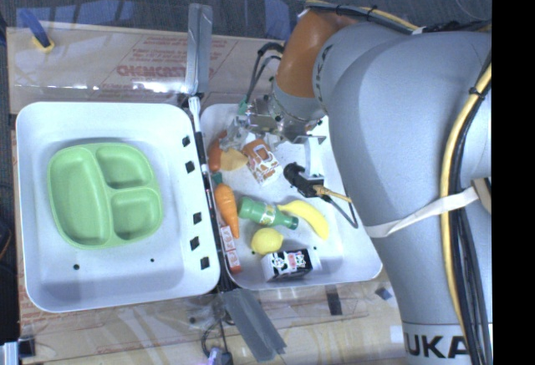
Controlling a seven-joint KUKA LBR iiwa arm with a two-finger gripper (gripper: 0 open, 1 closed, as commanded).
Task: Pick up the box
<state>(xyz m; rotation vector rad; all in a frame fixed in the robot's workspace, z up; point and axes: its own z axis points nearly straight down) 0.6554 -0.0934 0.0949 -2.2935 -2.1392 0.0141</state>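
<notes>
My gripper [251,125] hangs low over the right bin [351,259], and I cannot tell its state. The box [262,161] lies just below it, tilted, beside the carrot [226,209], bottle [266,214] and banana [308,217].

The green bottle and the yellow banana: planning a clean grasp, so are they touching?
Touching. The camera view shows the green bottle lying with its cap end against the yellow banana, no white bin floor between them.
</notes>
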